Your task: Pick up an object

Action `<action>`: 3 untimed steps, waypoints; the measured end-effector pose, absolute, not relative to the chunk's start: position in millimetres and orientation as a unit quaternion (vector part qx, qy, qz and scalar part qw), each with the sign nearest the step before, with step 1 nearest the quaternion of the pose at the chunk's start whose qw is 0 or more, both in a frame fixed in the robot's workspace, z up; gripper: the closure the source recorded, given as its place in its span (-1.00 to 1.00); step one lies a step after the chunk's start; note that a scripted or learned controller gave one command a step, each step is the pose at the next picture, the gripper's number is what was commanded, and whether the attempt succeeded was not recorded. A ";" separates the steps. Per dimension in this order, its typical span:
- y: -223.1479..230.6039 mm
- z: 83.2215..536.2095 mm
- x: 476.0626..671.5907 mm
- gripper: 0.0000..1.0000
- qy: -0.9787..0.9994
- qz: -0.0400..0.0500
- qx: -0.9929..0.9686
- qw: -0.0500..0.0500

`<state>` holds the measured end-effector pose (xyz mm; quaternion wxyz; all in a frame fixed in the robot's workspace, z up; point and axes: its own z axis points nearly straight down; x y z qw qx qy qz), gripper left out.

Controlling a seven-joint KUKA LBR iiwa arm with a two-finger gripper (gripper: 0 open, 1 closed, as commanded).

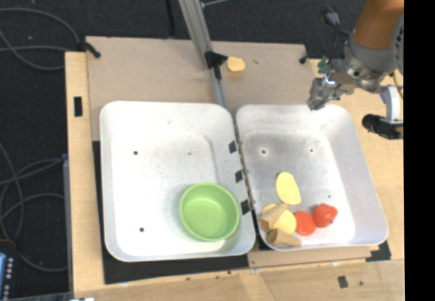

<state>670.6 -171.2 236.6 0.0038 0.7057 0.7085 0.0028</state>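
Grey gripper [318, 100] sits upper right for you, above right bin [360, 177] back rim; jaws — can't tell. Yellow obj [288, 187] lies lower in that bin.

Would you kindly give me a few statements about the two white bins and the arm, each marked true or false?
1. The round green plastic bowl sits in the left white bin. True.
2. The two red tomato-like pieces lie in the left bin. False: they lie in the right white bin, near its front edge.
3. The gripper hangs over the back edge of the right bin. True.
4. The gripper is touching the yellow oval piece. False: it is well apart from it, toward the back.
5. A small yellow object lies on the brown board behind the bins. True.
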 end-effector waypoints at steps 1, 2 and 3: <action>-172.1 266.3 671.7 1.00 0.709 0.002 0.705 0.002; -124.5 257.7 661.2 1.00 0.709 0.000 0.705 0.000; -73.1 245.9 642.1 1.00 0.709 0.000 0.705 0.000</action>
